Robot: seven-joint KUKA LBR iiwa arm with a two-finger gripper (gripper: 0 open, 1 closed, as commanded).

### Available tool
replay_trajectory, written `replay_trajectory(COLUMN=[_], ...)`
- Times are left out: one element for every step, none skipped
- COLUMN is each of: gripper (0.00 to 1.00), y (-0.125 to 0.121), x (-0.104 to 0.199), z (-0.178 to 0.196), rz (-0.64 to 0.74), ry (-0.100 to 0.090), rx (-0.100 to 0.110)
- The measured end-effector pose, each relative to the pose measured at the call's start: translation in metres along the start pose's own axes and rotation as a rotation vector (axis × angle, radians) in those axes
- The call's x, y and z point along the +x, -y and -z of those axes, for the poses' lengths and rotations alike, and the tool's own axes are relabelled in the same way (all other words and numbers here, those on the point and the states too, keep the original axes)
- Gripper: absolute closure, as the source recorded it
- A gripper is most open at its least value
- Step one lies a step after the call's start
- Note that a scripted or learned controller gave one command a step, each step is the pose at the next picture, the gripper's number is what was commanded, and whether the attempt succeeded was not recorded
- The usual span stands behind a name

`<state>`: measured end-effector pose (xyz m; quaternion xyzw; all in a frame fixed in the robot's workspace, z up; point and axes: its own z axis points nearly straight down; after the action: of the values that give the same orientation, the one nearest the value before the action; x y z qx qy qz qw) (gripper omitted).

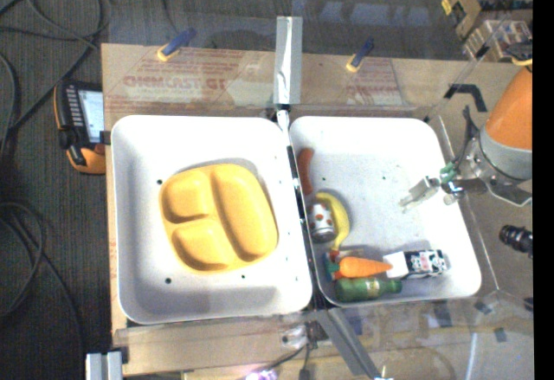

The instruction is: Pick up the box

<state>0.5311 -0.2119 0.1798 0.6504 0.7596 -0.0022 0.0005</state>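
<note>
Over the right bin (450, 153), near its right wall, my gripper (421, 193) hangs with fingers apart, holding nothing. Box (417, 262) lies at the bin's lower right, beside carrot (362, 267) and green bottle (368, 286). Yellow tray (218, 215) fills left bin (130, 196).

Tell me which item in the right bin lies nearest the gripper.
The small white box by the bin's lower right corner, below the gripper. The carrot, green bottle and can lie farther left.
</note>
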Motion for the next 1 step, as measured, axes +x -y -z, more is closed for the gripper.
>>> replay_trajectory(gripper=[0.00], y=[0.0484], x=[-0.0045], z=[-0.0262], rz=[0.102], ry=[-0.003], rx=[-0.001])
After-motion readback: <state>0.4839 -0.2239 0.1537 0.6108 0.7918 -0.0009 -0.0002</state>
